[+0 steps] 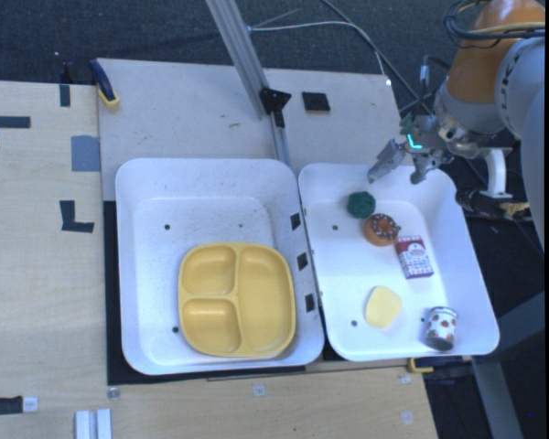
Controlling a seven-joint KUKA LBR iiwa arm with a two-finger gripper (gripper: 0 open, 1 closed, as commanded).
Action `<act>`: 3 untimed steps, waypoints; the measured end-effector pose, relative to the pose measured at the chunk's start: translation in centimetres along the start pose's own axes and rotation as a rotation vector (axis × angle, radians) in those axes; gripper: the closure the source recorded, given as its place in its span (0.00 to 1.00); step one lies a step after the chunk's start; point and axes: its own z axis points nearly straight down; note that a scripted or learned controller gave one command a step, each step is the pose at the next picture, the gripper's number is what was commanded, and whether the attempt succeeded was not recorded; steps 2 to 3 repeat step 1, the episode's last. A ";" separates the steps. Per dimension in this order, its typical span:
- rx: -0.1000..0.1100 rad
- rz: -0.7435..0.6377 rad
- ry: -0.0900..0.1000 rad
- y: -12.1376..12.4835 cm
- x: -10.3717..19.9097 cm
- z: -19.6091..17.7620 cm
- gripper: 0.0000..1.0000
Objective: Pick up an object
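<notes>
1. Here, a pale wooden surface (37,273) carries two shallow white plastic bins side by side, seen from above at a slant.
2. The left white bin (146,190) holds a yellow plastic plate with three compartments (237,299), lying flat toward the near side of the bin.
3. The right white bin (457,245) holds five small objects, none touching the end effector.
4. A small dark green round object (361,204) lies toward the far side of the right bin, and a round brown and orange object like a doughnut (382,230) lies just beside it, nearer and to the right.
5. A small red rectangular packet (414,257) lies just right of the doughnut-like object, lengthwise toward the near edge.
6. A flat pale yellow rounded piece (383,307) lies nearer still, close to the middle of the bin.
7. A small white and dark object with red marks (440,327) sits in the near right corner of that bin.
8. The grey arm with an orange band (494,44) reaches in from the right.
9. Its end effector (401,165) hangs over the far edge of the right bin, its two fingers spread apart with nothing between them.
10. The green round object lies just near and left of the fingers.
</notes>
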 end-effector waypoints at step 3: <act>-0.003 0.000 0.000 0.1 0.0 -0.1 0.00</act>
